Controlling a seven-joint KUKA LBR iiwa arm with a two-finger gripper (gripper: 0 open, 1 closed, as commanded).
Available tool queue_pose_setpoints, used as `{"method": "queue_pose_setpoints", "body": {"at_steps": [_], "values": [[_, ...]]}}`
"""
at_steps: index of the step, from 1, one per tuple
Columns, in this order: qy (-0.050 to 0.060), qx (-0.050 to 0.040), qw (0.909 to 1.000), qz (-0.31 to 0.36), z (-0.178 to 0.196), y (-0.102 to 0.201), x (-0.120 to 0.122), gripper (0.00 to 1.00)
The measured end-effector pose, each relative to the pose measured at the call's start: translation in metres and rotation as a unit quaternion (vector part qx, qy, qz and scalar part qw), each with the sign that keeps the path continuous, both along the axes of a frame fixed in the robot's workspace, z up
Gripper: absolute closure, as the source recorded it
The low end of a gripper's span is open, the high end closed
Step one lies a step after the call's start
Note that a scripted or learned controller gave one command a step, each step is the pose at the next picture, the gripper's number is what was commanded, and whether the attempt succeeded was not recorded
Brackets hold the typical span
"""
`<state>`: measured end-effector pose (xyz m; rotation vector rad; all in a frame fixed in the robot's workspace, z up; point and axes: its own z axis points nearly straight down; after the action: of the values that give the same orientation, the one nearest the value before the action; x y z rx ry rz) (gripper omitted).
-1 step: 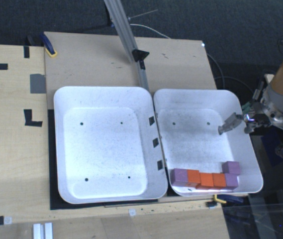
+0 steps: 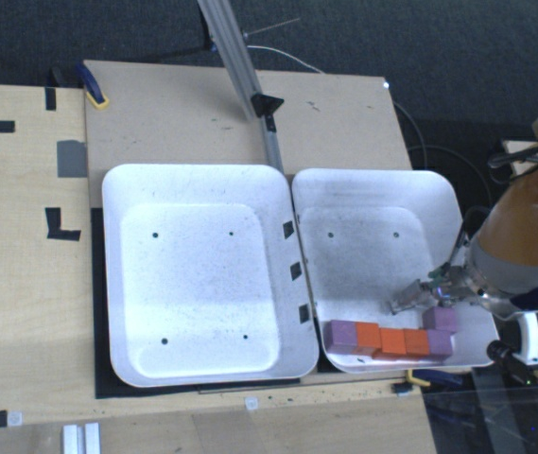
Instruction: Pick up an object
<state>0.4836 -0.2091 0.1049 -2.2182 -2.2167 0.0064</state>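
Purple and orange blocks (image 2: 391, 340) lying along right bin (image 2: 363, 197) near edge | pincer (image 2: 415, 296) hovering just above, state impossible to tell | needing centring over one block, descending straight.

Two bins sit side by side on the table (image 2: 23, 253), their inner walls touching. The left bin (image 2: 117, 253) lies well apart from the arm. The right bin (image 2: 363, 197) holds a row of blocks (image 2: 391, 340) along its front wall, lying end to end from the bin's left front corner toward its right. One further block (image 2: 443, 320) sits on the right end of that row. The tool (image 2: 410, 299) hangs inside the right bin, just behind the row and left of the raised block. The arm (image 2: 514, 244) enters over the bin's right wall. Behind the bins a slanted rail (image 2: 235, 50) runs toward their shared seam.
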Motion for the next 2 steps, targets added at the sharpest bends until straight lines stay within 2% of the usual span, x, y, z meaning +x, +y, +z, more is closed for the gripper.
{"method": "queue_pose_setpoints", "body": {"at_steps": [2], "values": [[-0.003, -0.0001, 1.0, 0.0, 0.0039, 0.0, 0.0021, 0.0]]}}
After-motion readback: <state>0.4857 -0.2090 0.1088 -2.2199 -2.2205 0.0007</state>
